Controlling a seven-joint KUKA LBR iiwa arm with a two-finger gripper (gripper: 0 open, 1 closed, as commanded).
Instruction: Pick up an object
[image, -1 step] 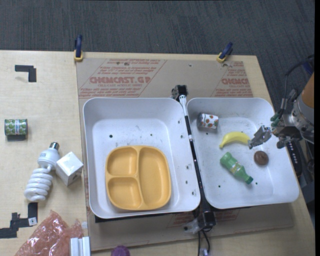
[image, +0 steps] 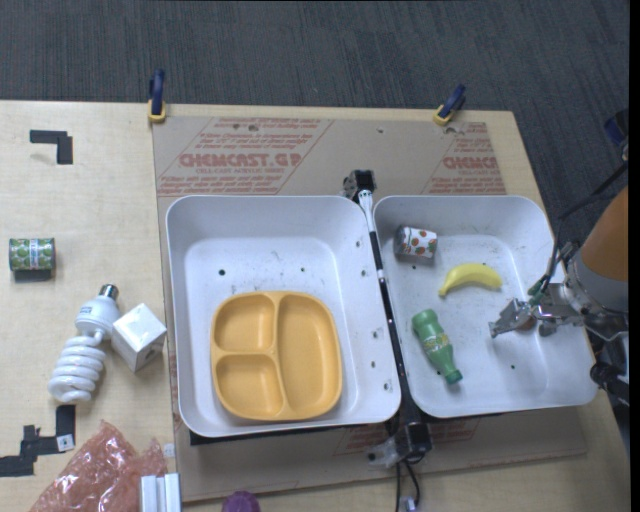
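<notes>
The gripper (image: 512, 320) is being held low in the right bin (image: 480, 395), at the right of the frame, with nothing seen between its fingers; whether they are apart or together cannot be told. A yellow banana (image: 470, 278) is lying just up and left of it, a green bottle (image: 436, 345) further left and lower, and a small spotted cup (image: 416, 243) towards the bin's upper left. The banana is judged the nearest target. For a clean grasp, the fingers are best being centred across its narrow middle, squarely over it, before being lowered.
</notes>
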